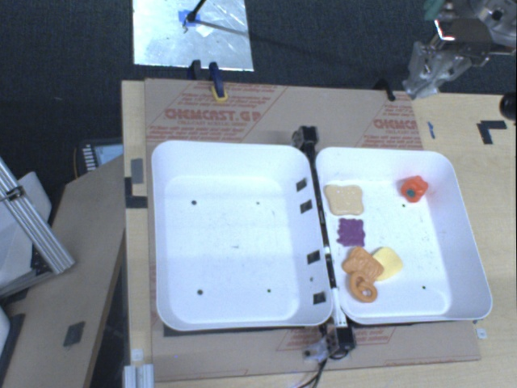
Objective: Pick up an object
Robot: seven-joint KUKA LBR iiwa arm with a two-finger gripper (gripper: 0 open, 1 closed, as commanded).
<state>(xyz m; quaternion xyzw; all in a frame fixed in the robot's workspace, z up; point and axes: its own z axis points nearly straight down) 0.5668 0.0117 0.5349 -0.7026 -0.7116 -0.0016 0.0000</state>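
Observation:
The right bin (452,217) holds several small items: a beige toast slice (344,200), a purple piece (350,232), an orange-red tomato-like piece (414,188), a yellow block (388,263) and brown pretzel-like pieces (361,273). My gripper (426,69) hangs at the upper right, well above and behind the right bin's far edge, over the bench. Nothing shows between its fingers.
The left bin (170,217) adjoins the right one, with black clips (306,207) along the shared wall. A silvery sheet (192,23) lies at the back left. Metal framing (32,225) stands at the left edge. Cardboard (266,107) lines the bench under the bins.

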